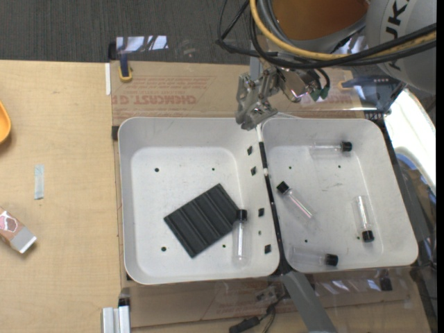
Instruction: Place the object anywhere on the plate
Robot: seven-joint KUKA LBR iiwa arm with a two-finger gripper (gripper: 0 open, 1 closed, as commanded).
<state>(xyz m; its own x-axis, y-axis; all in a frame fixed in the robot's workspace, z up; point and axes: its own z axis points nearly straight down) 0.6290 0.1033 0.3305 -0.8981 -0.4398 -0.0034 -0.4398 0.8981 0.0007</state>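
the gripper (pixel 248 118) hangs over the back rim where the two bins meet, its fingers close together with nothing seen between them. the arm (pixel 326 5) above it is cut off by the top edge, cables looped around it. in the left bin (pixel 139 144) a dark ribbed plate (pixel 202 220) lies at a slant, and a clear tube (pixel 240 236) with a black cap lies touching its right corner, faint against the white floor. the right bin (pixel 374 137) holds four more tubes (pixel 294 198), their glass hard to make out; mostly the black caps tell them. its front rim is partly hidden by a grey bar (pixel 305 300).
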